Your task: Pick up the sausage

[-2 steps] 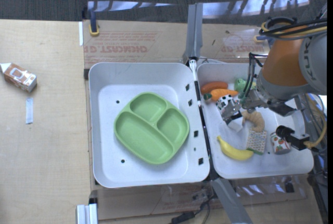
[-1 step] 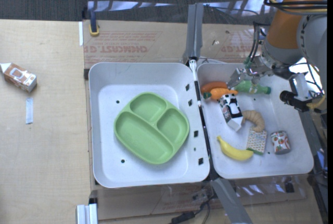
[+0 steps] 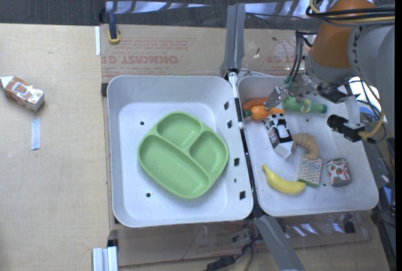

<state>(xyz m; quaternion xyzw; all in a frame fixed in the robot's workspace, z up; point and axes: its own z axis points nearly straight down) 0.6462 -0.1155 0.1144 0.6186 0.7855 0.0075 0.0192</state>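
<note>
Located gripper low over the back-left part of the right bin, beneath the grey arm with its orange band. Cannot tell whether open or closed; too small and cluttered at the tip to read. Saw nothing clearly held. Found the sausage, tan and curved, lying on the bin floor near the middle, apart from the gripper and nearer the camera. Noted a black-and-white carton just to its left, a patterned packet just in front, a banana touching that packet's left edge, and a red-spotted packet off to the right. Logged a carrot and a green bottle-like item either side of the gripper. Recorded a green divided plate in the left bin. Marked a small box on the bench, well left of both bins.
</note>
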